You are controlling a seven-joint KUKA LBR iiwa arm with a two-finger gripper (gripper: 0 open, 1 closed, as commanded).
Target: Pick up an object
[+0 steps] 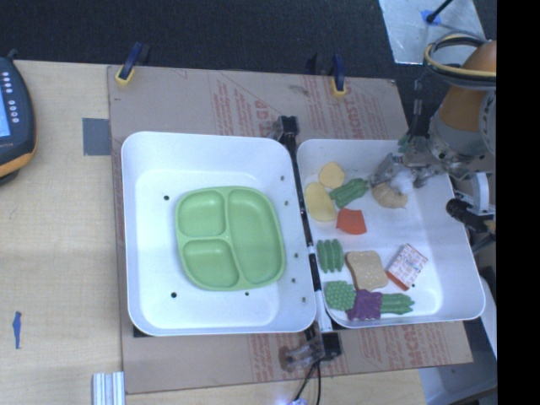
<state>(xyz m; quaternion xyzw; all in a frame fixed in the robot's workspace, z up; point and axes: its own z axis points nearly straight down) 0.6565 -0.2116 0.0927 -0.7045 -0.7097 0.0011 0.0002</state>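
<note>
Two shallow white bins side by side on a tabletop point(59, 251) covered in part by brown cardboard point(228, 99). Left bin point(143, 302) holding a green divided plate point(229, 238), three compartments, lying flat near centre. Right bin point(460, 289) holding the loose items: two pale yellow rounds point(332, 175) and point(319, 201) near the inner wall, touching or nearly so; a green pickle-shaped piece point(348, 192) just beside them, long axis running lower left to upper right, upper end pointing toward the hand; an orange-red wedge point(352, 221) below it; a tan lump point(390, 196) to the right of the pickle piece. Further down: a dark green pod point(330, 255), long axis roughly up-down in the view; a bread slice point(367, 269); a red-and-white packet point(407, 267), tilted; a green textured piece point(339, 294), a purple piece point(366, 305) and another green piece point(396, 304) in a row along the near wall. Arm point(468, 99) entering from the right, orange band visible above the wrist. Hand point(403, 165) low over the upper part of the right bin, directly above the tan lump and close to it — contact not determinable. Finger opening not discernible; nothing seen held. Blue clamps point(338, 78) and point(130, 62) on the cardboard's far edge — a dark handheld pendant point(13, 116) at the tabletop's left edge.
</note>
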